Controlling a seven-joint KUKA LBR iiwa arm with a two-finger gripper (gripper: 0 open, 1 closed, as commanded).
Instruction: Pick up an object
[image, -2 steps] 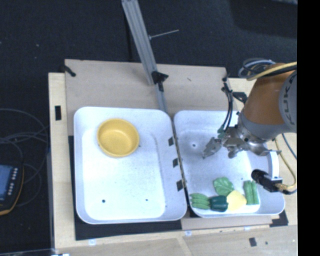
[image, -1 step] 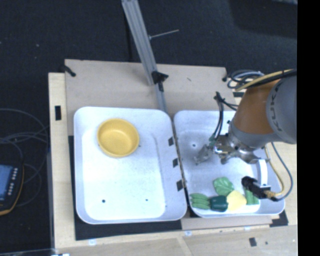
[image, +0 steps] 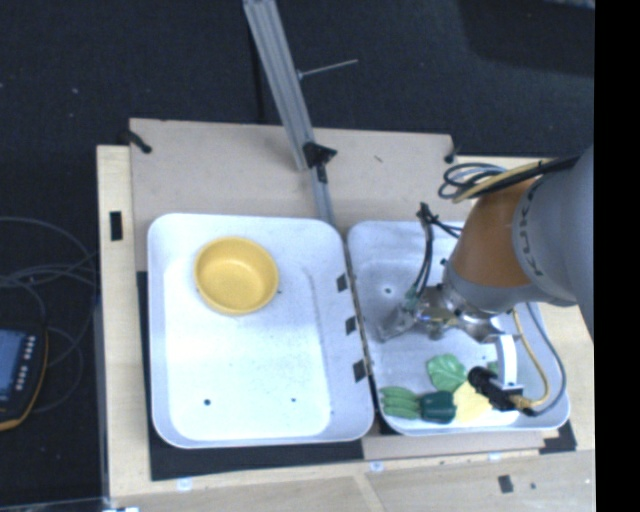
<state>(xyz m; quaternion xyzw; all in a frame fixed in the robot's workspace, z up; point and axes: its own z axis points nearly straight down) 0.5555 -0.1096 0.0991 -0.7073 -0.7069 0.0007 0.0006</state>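
Observation:
My gripper (image: 398, 322) hangs low over the middle of the right bin (image: 372, 250), at the end of the grey arm with its orange band (image: 487, 245). Just below and right of it lies a light green piece (image: 446, 370). Along the bin's near edge sit a green object (image: 400, 402), a dark green block (image: 437, 406) and a yellow piece (image: 470, 406). I see nothing held at the gripper, and the wrist hides part of the bin floor. A yellow bowl (image: 237, 275) stands in the far-left part of the left bin (image: 250, 400).
A grey metal pole (image: 285, 85) slants down from the top to the bins' far edge. Black cables (image: 470, 180) loop near the arm at the bench's far right. A black and white part (image: 503, 375) of the arm hangs over the right bin's near right corner.

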